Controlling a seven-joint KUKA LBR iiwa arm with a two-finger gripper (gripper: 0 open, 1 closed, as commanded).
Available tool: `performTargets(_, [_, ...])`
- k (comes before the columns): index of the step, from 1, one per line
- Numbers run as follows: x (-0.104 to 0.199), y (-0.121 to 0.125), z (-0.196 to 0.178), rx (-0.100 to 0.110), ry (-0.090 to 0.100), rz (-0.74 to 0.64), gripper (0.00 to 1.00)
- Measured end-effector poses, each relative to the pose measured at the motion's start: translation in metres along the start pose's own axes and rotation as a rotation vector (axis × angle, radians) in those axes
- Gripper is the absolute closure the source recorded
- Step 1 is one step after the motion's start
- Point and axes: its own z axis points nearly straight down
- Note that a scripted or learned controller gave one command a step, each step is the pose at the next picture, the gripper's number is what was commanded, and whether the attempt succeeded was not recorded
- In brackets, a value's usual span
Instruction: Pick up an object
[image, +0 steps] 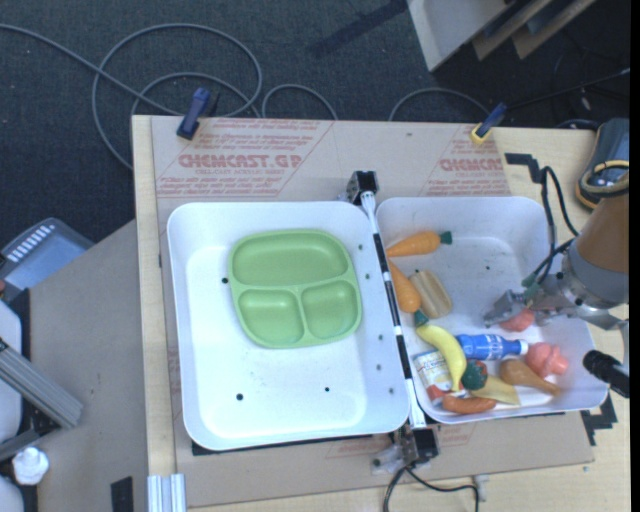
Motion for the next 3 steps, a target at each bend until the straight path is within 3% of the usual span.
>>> performTargets(1, [-0.003, 0.000, -0.011, -0.004, -0.008, 0.003, 1.00])
performTargets(2, [0.054, 0.090, 0.000, -0.007, -0.008, 0.001, 1.00])
performTargets(3, [0.151, 0.072, -0.100, -0.007, -0.007, 0.001, 1.00])
